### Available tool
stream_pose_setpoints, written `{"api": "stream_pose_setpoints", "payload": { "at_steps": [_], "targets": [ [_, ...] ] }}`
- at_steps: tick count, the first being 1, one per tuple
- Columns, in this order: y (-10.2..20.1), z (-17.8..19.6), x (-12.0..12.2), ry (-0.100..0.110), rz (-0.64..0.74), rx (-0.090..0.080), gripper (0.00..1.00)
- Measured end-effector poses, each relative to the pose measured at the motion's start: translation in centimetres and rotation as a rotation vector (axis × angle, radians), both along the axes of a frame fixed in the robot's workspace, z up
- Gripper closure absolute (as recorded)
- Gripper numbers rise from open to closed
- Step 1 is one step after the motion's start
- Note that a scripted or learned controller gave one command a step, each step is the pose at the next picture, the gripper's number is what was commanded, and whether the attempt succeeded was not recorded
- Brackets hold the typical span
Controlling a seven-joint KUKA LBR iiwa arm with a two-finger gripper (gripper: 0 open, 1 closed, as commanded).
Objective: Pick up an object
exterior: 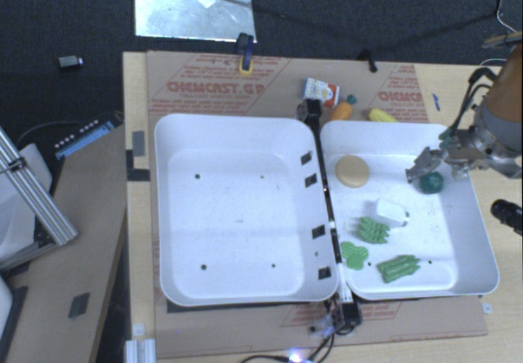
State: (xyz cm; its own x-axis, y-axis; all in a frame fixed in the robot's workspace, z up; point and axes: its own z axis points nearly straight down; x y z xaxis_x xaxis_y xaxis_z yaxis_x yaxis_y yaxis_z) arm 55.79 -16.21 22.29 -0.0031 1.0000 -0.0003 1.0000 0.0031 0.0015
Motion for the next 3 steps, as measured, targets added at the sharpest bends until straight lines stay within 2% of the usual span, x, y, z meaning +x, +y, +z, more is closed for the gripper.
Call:
{"api": "stream_pose_setpoints", "payload": {
  "at_steps": [1, 2, 3],
  "targets": [
    [0.0, 1.1, 0.1, -0.004, 0.003, -0.001, 1.0],
    [1.5, 11.6, 3.0, -0.014, 0.005, -0.003, 1.0],
    [-1.9, 18.1, 10.6, -0.014, 0.003, -0.005, 1.0]
  ]
}}
